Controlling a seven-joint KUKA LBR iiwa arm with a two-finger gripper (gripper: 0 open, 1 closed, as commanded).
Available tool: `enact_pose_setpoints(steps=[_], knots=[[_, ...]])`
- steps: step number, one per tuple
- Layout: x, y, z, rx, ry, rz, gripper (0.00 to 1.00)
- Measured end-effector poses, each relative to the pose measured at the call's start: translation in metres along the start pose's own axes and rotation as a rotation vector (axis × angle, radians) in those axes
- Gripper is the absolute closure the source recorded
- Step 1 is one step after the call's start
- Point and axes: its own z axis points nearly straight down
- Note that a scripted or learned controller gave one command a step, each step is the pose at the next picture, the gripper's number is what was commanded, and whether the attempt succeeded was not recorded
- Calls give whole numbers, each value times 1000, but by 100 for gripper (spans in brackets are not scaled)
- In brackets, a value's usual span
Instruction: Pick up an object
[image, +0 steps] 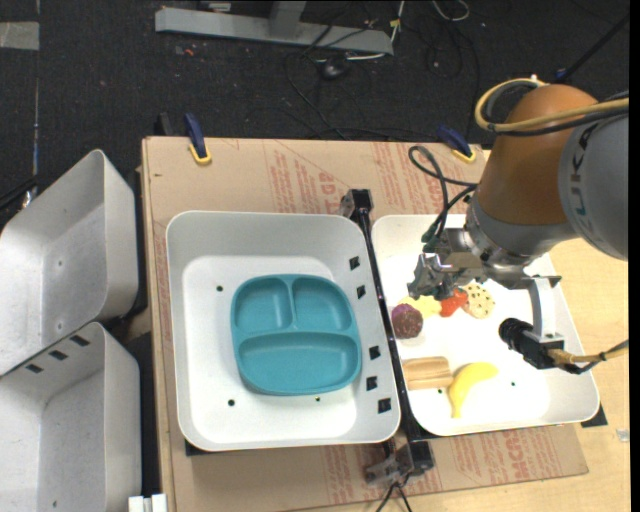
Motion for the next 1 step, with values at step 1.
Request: enact_pose_setpoints(steps=[1], knots=[[44,6,8,0,0,0,100]])
